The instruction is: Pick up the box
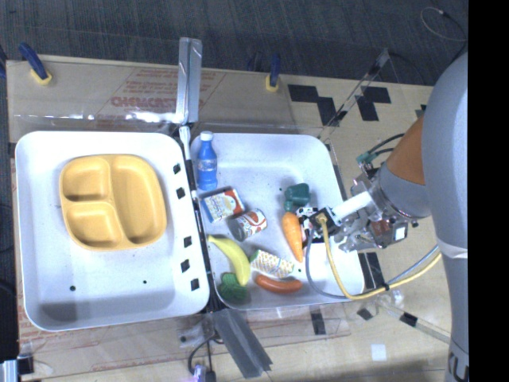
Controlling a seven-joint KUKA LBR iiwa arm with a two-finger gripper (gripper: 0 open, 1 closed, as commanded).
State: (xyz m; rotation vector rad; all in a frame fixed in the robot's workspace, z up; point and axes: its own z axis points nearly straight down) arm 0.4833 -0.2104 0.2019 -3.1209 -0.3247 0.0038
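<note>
Small blue-and-white cardboard box (220, 204) by left edge of right white bin (258, 153); gripper (356, 233) at opposite edge, grip unreadable.

Setting: a robotics test laboratory.

Indicators:
- A grey industrial robot arm with an orange band (445, 134) reaches over the bench.
- Two shallow white plastic bins, left (32, 293) and right (262, 153), sit side by side on a brown board bench top (119, 90).
- Blue clamps (35, 64) grip the board's far edge.
- Black square markings (314, 98) are printed on the board.
- The right bin holds mixed props, including a small white-and-blue printed box (220, 204).
- Dark carpet flooring (238, 10) surrounds the bench.
</note>
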